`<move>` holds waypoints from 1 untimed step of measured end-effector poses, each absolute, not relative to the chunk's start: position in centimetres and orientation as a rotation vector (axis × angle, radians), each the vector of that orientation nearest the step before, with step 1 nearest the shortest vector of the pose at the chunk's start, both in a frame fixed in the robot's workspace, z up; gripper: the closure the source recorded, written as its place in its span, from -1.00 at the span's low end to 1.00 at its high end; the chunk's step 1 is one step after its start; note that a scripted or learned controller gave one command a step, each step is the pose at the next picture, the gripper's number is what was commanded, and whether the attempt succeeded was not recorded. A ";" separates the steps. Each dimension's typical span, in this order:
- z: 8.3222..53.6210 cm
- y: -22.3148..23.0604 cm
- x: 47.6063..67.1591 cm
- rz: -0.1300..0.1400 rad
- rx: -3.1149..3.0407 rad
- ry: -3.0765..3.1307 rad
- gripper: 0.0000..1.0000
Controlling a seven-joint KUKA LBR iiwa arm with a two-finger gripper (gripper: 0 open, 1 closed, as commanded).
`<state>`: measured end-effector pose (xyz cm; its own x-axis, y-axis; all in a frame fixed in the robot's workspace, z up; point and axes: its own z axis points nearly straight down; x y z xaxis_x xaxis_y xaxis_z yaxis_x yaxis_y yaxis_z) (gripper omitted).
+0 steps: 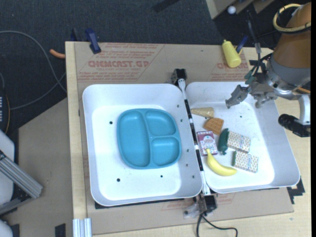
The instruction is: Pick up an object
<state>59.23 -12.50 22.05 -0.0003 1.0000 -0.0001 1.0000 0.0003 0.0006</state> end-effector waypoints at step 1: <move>15.5 -10.3 59.8 -0.002 2.223 2.224 -1.00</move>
